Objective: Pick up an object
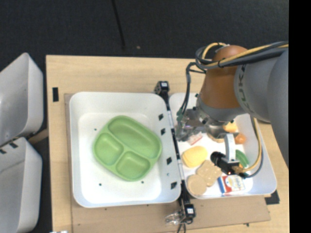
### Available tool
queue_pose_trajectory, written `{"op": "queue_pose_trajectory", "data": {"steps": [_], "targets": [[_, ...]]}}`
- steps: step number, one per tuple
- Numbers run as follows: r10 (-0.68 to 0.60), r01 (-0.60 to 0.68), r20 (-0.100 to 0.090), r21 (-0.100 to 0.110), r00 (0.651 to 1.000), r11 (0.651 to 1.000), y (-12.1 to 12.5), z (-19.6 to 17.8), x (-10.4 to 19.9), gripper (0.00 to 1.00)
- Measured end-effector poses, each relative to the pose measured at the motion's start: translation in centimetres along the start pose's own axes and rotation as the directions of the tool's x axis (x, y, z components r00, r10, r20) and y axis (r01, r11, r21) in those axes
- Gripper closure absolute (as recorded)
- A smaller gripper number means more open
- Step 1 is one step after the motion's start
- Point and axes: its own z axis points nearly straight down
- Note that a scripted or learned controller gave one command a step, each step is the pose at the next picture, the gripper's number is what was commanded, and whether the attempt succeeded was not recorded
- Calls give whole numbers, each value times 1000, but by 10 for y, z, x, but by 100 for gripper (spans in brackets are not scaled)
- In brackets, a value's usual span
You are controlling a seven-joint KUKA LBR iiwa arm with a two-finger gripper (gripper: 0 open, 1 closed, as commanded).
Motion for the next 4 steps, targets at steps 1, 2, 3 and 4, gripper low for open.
{"op": "queue_pose_trajectory", "data": {"steps": [1,2,3,4], "targets": [[9,-9,7,-29,1000,1000,7,-185,-67,100],[6,-6,2,2,1000,1000,67,25,-90,100],[4,-4,2,-10,1000,1000,69,5,-90,100],[3,-3,3,-12,1000,1000,69,-5,-91,100]]}}
